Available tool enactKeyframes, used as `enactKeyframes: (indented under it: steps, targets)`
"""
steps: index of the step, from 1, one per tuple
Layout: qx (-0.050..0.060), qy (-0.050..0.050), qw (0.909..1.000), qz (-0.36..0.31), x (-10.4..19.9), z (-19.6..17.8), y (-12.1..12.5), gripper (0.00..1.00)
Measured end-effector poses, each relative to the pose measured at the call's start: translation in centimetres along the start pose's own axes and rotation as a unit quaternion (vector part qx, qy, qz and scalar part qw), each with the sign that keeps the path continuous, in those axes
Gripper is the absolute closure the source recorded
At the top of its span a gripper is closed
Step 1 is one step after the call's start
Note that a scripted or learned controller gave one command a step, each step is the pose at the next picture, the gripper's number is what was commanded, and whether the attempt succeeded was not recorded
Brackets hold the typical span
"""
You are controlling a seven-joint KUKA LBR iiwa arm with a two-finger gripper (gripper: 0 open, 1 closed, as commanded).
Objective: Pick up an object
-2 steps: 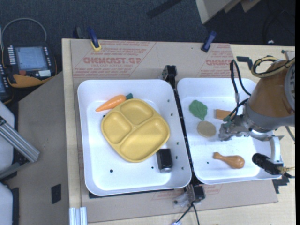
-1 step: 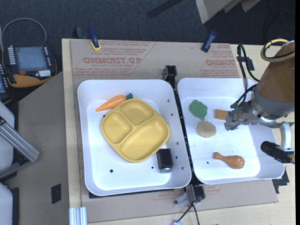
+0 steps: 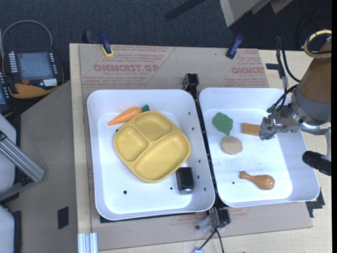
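In the right bin point(image 3: 295, 188) lie a green leafy piece point(image 3: 222, 122), a beige round piece point(image 3: 231, 145), a brown drumstick point(image 3: 258, 179) and an orange block point(image 3: 249, 128). My gripper point(image 3: 267, 129) hangs low at the orange block's right end and hides that end. The left bin point(image 3: 100, 141) holds a yellow divided plate point(image 3: 151, 145), an orange carrot point(image 3: 125, 115) at the plate's upper left, and a small black box point(image 3: 184, 179) at its lower right.
The arm point(image 3: 316, 88) comes in over the right bin's upper right corner. A black clamp point(image 3: 190, 81) sits between the bins at the back. A cable runs down beside the arm. A handheld pendant point(image 3: 31, 70) lies off the bench at left.
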State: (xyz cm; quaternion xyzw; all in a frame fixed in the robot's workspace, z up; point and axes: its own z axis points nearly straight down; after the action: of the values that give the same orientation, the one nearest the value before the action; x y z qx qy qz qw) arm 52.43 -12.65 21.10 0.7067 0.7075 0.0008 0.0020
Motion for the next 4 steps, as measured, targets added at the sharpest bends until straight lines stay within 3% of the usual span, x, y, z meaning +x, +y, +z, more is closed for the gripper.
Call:
enactKeyframes:
  steps: [1,2,3,4]
  targets:
    - [0.002,0.001,1.0000,-0.001,4.5,-0.4,0.0,1.00]
    - [0.001,0.001,1.0000,-0.002,10.7,-0.7,1.2,1.00]
    - [0.001,0.001,1.0000,-0.002,15.1,-1.1,2.5,1.00]
    - [0.001,0.002,1.0000,-0.003,21.5,-1.4,3.3,1.00]
